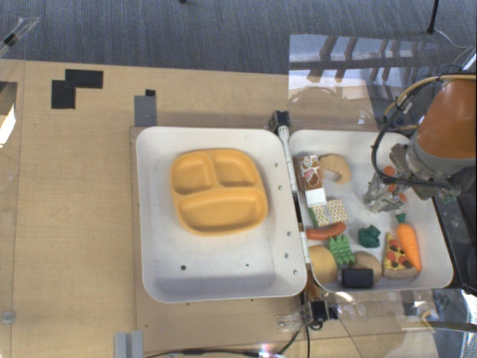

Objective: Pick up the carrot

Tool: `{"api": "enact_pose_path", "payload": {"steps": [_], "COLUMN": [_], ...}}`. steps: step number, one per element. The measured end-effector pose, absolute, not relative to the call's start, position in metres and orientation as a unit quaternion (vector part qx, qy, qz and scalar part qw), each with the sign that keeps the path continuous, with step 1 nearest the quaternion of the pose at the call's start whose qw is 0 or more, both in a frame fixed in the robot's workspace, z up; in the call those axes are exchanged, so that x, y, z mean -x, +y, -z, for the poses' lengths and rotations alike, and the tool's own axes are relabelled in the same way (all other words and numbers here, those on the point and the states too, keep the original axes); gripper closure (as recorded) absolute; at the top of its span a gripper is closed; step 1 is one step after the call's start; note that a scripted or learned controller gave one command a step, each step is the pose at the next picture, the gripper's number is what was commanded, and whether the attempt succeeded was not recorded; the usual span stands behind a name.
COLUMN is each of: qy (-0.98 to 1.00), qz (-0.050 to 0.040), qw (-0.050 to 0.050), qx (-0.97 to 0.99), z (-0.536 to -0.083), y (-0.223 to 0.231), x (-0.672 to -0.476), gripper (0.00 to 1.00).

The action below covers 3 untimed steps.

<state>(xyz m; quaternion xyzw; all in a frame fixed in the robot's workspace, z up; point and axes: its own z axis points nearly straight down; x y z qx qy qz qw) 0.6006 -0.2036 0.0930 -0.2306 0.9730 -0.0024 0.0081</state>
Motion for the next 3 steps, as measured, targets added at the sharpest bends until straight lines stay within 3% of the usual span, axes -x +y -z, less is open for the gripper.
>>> {"api": "enact_pose_path", "payload": {"steps": [1,2,3], "qy": [0.911,0.891,0.838], "qz": [0.0017,0.007,0.004], "qw": [0.004,0.011,0.007], "qx": [0.413,0.453,0.545], "z": [-0.098,-0.092,-0.09], "y": [-0.205,-0.204,-0.17], "x": [-0.552,-0.508,-0.599], "gripper": [0.0,0.0,0.0]}}
